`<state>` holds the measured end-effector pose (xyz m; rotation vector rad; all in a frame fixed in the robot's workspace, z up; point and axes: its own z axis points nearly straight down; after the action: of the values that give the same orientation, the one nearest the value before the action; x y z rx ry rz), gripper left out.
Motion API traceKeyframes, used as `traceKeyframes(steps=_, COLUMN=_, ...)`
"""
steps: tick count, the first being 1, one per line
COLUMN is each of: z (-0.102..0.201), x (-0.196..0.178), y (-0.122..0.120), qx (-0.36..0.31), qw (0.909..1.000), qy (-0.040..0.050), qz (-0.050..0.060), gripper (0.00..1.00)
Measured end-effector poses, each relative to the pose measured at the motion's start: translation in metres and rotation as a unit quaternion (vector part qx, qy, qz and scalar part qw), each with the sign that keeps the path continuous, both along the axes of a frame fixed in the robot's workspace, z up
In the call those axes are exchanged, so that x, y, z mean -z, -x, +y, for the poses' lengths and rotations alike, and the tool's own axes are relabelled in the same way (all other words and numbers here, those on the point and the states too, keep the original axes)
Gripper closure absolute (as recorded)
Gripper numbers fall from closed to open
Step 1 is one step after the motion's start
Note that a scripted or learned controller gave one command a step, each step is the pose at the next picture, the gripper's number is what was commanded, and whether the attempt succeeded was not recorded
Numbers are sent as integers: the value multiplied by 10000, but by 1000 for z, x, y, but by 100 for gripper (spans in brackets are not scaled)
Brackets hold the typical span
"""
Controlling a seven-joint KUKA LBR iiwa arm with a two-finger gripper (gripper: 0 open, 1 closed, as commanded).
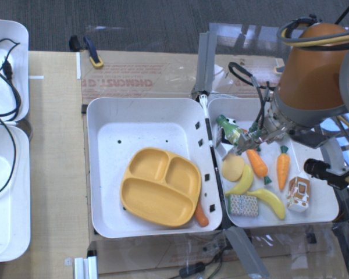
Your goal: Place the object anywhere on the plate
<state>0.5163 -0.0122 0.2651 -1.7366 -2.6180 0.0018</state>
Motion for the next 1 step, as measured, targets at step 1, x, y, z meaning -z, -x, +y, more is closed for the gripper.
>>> traceKeyframes(steps=1, z=47, x=50, y=4, qx=724, qw=9974, qy=3, qz=18, gripper=100)
